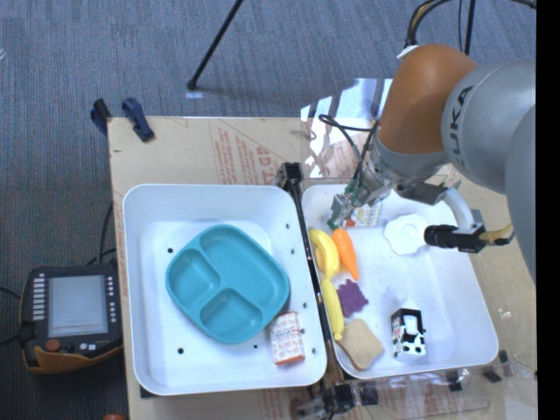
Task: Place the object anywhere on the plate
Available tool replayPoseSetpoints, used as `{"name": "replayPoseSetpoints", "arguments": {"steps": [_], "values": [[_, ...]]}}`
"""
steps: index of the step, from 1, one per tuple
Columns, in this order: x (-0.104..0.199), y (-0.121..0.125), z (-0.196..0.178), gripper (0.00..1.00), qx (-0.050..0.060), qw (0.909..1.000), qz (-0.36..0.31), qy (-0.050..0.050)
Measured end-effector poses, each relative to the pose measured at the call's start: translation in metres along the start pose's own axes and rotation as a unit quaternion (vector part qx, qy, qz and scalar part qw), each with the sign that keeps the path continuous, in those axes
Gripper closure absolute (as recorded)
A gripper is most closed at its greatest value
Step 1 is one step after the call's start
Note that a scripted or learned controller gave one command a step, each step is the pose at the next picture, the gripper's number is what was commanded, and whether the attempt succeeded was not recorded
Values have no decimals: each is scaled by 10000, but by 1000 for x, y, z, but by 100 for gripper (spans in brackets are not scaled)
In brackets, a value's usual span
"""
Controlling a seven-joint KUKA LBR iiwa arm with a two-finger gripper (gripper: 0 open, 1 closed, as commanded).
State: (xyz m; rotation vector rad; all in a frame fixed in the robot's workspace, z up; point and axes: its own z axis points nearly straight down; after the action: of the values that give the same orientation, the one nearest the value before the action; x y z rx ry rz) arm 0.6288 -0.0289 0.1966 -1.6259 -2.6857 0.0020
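Grey arm w/ orange band reaches in from 3 o'clock, its gripper [350, 206] low over the far-left part of the right bin [455, 318], just above a carrot [347, 250]. Whether the gripper is spread or closed can't be told from this angle, and nothing is visibly held.

Which item is "the object" isn't settled; the carrot, directly at 6 o'clock of the gripper, looks the likely target. It lies touching a yellow lemon-like piece [325, 250] at its 9 o'clock. A banana [333, 307] and a purple grape cluster [352, 297] sit further toward 6 o'clock, then a bread slice [360, 343] and a small cow-print carton [407, 333]. A white round disc [405, 234] lies at 3 o'clock of the carrot.

The teal plate [227, 283], three compartments, sits bare in the left bin [140, 322], w/ a small snack box [286, 337] just off its 5 o'clock edge.

Doing it well, by judgement: come down across the carrot's narrow width, clear of the yellow piece; lift high enough to pass the walls between bins; travel toward 9 o'clock and release over a compartment, not the rim.
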Motion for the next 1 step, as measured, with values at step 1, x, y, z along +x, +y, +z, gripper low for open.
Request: {"name": "replayPoseSetpoints", "arguments": {"steps": [1], "values": [[73,8,11,100,4,9997,251,18]]}}
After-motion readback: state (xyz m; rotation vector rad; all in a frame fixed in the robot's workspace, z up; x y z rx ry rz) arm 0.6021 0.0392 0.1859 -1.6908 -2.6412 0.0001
